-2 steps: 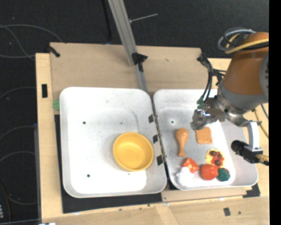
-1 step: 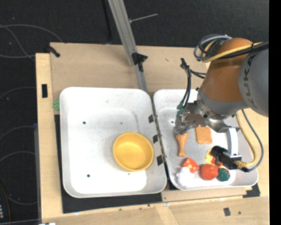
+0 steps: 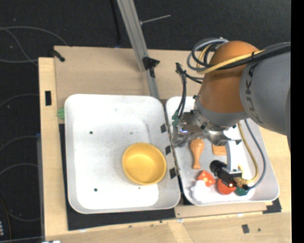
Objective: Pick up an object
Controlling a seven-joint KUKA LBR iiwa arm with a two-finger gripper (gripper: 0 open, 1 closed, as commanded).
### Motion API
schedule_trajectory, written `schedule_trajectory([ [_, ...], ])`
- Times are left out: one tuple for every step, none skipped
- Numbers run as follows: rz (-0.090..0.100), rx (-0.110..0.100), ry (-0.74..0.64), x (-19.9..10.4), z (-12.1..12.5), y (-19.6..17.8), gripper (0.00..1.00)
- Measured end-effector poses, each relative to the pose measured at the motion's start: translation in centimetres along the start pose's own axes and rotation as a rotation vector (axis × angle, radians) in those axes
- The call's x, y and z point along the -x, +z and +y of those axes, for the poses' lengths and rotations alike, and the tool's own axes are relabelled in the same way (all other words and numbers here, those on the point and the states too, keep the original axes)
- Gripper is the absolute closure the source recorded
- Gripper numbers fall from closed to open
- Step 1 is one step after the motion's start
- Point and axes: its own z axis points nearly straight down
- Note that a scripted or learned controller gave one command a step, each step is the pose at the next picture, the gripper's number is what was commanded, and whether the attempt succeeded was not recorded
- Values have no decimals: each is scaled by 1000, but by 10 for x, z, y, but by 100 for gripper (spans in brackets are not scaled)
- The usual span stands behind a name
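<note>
My gripper [image 3: 184, 131] hangs low over the left part of the right bin [image 3: 270, 185], mostly covered by the grey and orange arm. Just right of it lies a tan drumstick-shaped toy [image 3: 196, 152], pointing toward the bin's front. Whether the gripper touches it cannot be told. Near the front of that bin sit a small orange-red piece [image 3: 205, 178], a red toy [image 3: 224, 187] and a white object [image 3: 197, 190]. A small orange block [image 3: 219, 150] lies beside the drumstick.
A yellow bowl [image 3: 144, 163] stands upright in the left bin [image 3: 96, 120], near its right wall. The divider between the bins runs just left of the gripper. A slanted metal rail [image 3: 136, 34] rises behind the bins.
</note>
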Motion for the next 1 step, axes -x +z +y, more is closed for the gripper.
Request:
schedule_trajectory([
  [-1,0,1,-42,1,3,100],
])
